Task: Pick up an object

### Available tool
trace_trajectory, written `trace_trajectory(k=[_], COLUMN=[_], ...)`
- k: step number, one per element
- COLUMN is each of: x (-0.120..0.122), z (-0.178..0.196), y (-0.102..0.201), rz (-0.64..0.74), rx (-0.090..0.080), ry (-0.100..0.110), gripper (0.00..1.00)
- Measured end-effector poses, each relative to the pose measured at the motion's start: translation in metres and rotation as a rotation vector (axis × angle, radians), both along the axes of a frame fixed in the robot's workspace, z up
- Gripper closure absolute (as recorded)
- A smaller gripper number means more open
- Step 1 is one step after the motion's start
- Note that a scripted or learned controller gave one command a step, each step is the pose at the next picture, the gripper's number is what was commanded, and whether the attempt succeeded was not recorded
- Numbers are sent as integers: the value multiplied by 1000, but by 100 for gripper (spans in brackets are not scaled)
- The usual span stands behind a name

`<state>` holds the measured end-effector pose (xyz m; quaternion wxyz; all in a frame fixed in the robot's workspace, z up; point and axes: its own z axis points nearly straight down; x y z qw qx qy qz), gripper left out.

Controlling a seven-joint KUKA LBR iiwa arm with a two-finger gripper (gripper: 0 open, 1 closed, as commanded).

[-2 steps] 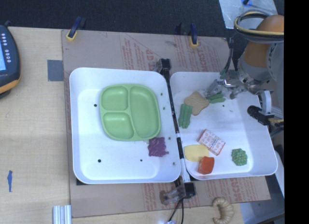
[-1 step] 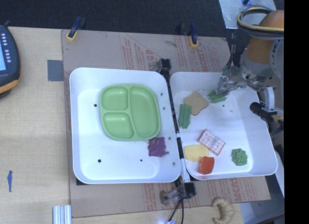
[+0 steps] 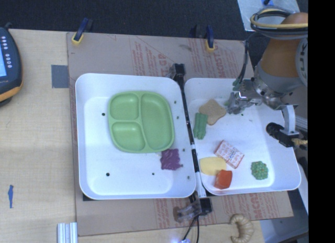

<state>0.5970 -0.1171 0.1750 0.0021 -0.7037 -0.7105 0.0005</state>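
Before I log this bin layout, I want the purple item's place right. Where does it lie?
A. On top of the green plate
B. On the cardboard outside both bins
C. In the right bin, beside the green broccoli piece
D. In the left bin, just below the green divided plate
D: the purple item lies on the left bin floor, just below the green divided plate.

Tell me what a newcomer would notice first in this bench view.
The big green divided plate in the left bin draws the eye first, with a purple piece beside its lower right corner. Next comes the arm's orange band at top right, its gripper above the right bin near a tan toast slice.
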Motion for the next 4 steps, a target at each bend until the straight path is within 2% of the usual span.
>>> trace_trajectory(k=[1,2,3,4], x=[1,62,64,12], z=[-4,-83,-63,22], y=[-3,-31,-33,50], rz=[-4,-3,-1,1], rx=[-2,-11,-15,0], ry=[1,-7,-18,-2], gripper=[0,0,100,100])
